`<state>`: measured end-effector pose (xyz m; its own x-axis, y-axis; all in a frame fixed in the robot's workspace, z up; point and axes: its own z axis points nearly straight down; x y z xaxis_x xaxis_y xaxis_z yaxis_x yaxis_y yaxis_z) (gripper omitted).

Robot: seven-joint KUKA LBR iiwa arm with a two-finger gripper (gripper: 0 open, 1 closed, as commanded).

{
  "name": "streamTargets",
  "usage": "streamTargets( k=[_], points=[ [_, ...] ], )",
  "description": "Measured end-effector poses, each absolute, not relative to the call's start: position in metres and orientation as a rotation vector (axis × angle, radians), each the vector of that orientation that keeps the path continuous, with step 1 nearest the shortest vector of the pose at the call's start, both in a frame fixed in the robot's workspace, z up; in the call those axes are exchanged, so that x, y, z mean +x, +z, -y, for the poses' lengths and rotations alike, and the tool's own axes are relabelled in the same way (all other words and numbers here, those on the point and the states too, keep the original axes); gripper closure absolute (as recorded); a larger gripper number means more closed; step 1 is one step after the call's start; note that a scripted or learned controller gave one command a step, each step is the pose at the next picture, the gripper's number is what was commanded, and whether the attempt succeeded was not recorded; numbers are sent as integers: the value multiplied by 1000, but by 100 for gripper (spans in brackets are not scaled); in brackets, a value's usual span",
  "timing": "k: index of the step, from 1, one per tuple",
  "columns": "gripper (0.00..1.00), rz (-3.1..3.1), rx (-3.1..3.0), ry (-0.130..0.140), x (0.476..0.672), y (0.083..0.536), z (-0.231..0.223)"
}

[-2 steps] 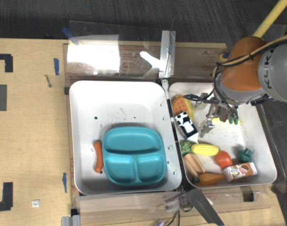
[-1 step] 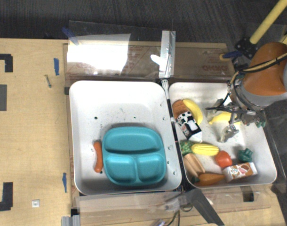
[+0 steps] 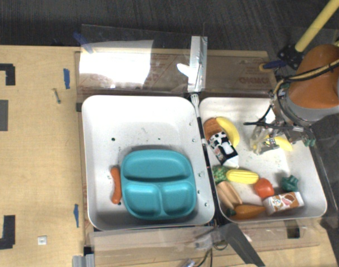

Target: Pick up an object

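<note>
Several toy foods are heaped in the right bin (image 3: 319, 196), and any of them would serve as the object to be picked up: a small yellow piece (image 3: 283, 144) lies near the bin's upper right, a banana (image 3: 228, 130) and a black-and-white cow-patterned carton (image 3: 223, 147) lie against the left wall, and a corn cob (image 3: 242, 177), a tomato (image 3: 263, 188), a small juice box (image 3: 284, 202), a carrot (image 3: 248, 210) and a green piece (image 3: 289, 182) are gathered toward the front. The tool (image 3: 268, 142) is seen low over the bin's upper right, just beside the small yellow piece, with the arm's orange band (image 3: 318, 77) above it. Whether the tool is wide or narrow cannot be told, since its tip is lost among wires and glare, and nothing can be seen held in it. The step in hand is judged to be the descent onto a target, with no lift yet made. A firm closure on the yellow piece and a straight rise would be called for next, with the bin wall kept clear. In the left bin (image 3: 97, 121) a teal divided tray (image 3: 158, 183) is set, with an orange sausage (image 3: 116, 185) just beside its left edge. Both bins are carried by the tabletop (image 3: 30, 149).
</note>
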<state>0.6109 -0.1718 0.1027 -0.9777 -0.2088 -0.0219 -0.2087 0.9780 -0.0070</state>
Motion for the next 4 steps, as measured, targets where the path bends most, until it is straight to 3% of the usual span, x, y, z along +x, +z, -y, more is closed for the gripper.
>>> streamTargets(
  k=[1, 2, 4],
  points=[
    [100, -3113, -220, -4, 649, 209, 135],
    [100, -3122, -133, -3, 670, 277, 141],
    [100, -3014, -869, 1, 668, 253, 152]
  ],
)
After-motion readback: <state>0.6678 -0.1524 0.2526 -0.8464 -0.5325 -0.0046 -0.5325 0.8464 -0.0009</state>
